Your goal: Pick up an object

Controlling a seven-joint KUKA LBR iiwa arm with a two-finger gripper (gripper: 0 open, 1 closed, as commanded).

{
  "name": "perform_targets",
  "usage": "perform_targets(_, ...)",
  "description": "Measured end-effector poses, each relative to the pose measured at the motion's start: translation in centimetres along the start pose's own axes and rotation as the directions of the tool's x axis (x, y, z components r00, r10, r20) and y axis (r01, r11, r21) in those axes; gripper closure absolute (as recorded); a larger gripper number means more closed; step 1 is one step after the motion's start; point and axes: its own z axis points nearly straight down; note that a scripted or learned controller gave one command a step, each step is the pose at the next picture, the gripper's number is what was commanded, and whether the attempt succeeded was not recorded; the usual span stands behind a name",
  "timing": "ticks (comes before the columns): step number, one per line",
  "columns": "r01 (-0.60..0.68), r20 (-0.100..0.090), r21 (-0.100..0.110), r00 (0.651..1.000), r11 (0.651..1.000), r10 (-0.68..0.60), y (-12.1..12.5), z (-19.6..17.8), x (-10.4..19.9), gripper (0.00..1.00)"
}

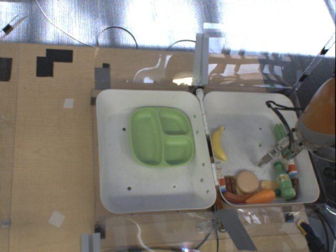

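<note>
Beside your open tool (pixel 274 155) in the right bin (pixel 239 112) lies a green bottle (pixel 285 184); its label is unreadable.

arm (pixel 321 121): enters at the view's right edge as a bulky rounded body
orange band (pixel 321 106): smooth, domed, glossy orange, the largest visible part of the arm
wrist section (pixel 315 136): grey, curved, just below the orange
cable (pixel 281 115): thin and black, looping out from the arm's left side and running along toward the tool
gripper (pixel 274 155): small, pale metallic grey, slender, with narrow fingers tapering to light-coloured tips; finer details too blurred to make out
</note>
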Motion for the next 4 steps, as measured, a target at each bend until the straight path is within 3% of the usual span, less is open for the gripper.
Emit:
perform_targets(1, 0.005, 0.014, -0.009, 1.000, 1.000, -0.004, 0.4, -1.5, -0.3, 1.00)
perform_targets(2, -0.050, -0.003, -0.005, 0.999, 0.999, 0.050, 8.7, -7.8, 3.6, 1.00)
perform_targets(3, -0.050, -0.006, 0.001, 0.999, 0.999, 0.050, 9.5, -10.3, 8.7, 1.00)
perform_targets(4, -0.034, 0.006, -0.005, 0.999, 0.999, 0.034, 7.8, -25.0, 2.0, 1.00)
